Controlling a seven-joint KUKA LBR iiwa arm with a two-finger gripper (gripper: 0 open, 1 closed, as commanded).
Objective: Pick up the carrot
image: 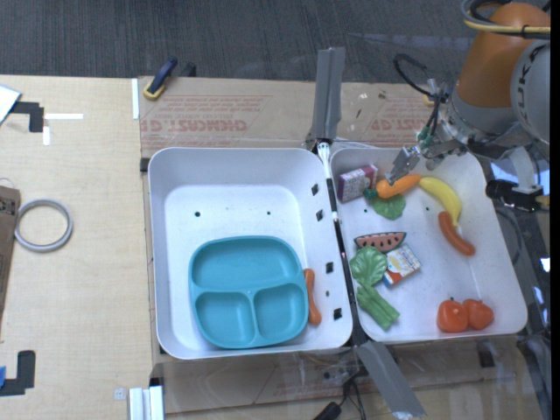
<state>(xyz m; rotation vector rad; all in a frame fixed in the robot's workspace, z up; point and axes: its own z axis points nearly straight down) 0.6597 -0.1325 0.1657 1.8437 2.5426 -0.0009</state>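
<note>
A robotics lab or test cell: a light wooden counter (79,304) bears a flattened brown printed cardboard sheet (227,116), with a grey roll of tape (40,225) near its left edge, loose black cables (411,68) at its far right corner, and dark grey carpet (245,16) beyond.

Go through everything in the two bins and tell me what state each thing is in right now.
gripper: low over the right bin's back, at the carrot's tip
carrot: lying in the right bin, against its green leaves
banana: lying flat
sausage: lying flat
tomatoes: resting in the front corner
teal tray: flat in the left bin
</note>
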